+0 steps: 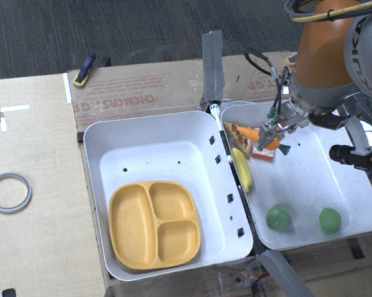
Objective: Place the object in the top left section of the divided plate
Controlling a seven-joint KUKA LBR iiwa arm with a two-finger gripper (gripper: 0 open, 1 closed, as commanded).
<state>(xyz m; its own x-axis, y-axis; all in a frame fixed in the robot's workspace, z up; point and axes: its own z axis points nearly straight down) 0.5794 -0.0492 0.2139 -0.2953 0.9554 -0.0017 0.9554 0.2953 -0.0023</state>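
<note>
This is a robotics lab or test cell, not a home. A grey industrial arm with an orange band (324, 40) stands over a desk (41, 229) of pale board with flattened cardboard (139, 93) taped on it. Two shallow white bins (150, 132) sit clamped side by side, a roll of tape (8, 192) lies to the left, loose cables (259, 61) trail, and dark carpet (123, 18) covers the floor.
</note>
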